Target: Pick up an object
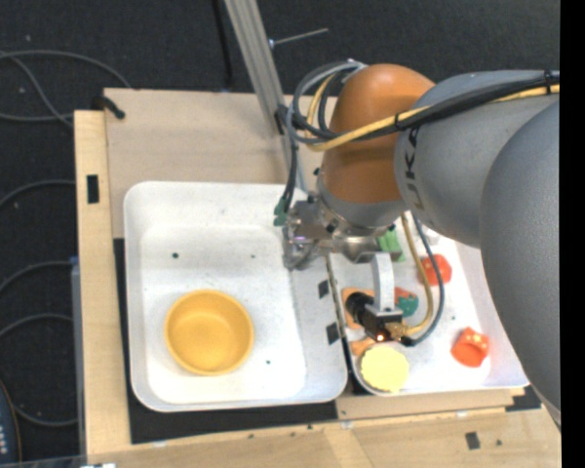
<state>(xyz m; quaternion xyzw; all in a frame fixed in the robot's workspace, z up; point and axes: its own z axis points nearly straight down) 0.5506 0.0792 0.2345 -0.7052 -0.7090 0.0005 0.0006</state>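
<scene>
My gripper (298, 249) hangs over the right edge of the left bin (224, 222), close to the rim shared with the right bin (497, 364). Nothing shows in its grasp. A yellow bowl (209, 331) stands in the left bin's front part, well to the gripper's front left. In the right bin a pale yellow round object (383, 368) lies at the front left corner. An orange-red block (471, 347) sits further right. The arm hides much of that bin.
Around the wrist in the right bin I see a green piece (391, 243), a red-orange piece (437, 270), a teal piece (409, 306) and an orange piece (355, 304). A metal rail (253, 47) slants up behind the bins.
</scene>
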